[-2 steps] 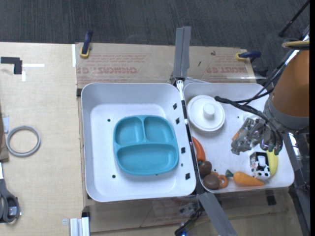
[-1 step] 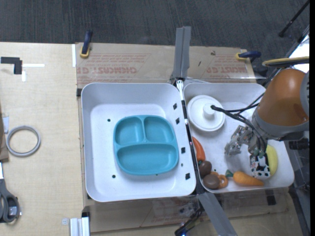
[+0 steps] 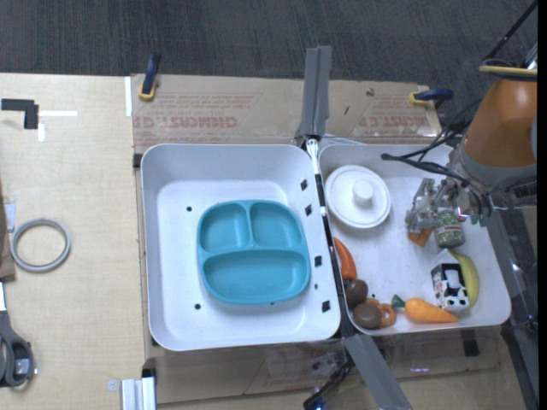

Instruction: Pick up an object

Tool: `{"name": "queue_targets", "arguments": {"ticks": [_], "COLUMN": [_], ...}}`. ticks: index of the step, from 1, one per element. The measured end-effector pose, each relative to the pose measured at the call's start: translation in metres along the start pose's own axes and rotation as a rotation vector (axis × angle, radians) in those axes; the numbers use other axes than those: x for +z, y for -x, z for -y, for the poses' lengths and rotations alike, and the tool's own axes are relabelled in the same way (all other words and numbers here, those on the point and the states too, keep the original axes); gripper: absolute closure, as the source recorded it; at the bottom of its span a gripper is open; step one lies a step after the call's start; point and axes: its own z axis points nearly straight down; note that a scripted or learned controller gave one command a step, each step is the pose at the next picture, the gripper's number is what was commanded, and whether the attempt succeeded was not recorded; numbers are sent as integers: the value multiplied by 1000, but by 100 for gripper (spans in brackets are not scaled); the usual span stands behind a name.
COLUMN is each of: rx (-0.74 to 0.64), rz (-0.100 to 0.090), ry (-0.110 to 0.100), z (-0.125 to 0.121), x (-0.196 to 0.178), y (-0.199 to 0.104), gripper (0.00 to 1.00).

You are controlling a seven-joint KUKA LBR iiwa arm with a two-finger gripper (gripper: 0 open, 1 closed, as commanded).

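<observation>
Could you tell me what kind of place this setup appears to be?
Probably a robotics lab's pick-and-place test bench: two white bins sit clamped on a cardboard-covered bench, toy food like a carrot and banana fills one, and the arm's end effector hangs above.

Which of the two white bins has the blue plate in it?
The left bin holds the blue plate, a tray split into three sections. The right bin holds small things instead: a white lid, a carrot and a banana.
</observation>
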Motion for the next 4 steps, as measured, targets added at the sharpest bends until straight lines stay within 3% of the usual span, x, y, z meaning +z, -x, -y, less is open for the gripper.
{"name": "queue_targets", "arguments": {"ticks": [1,2,3,4], "rx": [-7,157,158,148], "rz": [-2,-5,10,-2], "ry": [2,1,0,1], "z": [-19,-6,-6,-30], "x": [0,1,-3,0], "y": [-30,-121,-117,-39], "gripper": [100,100,0,0]}}
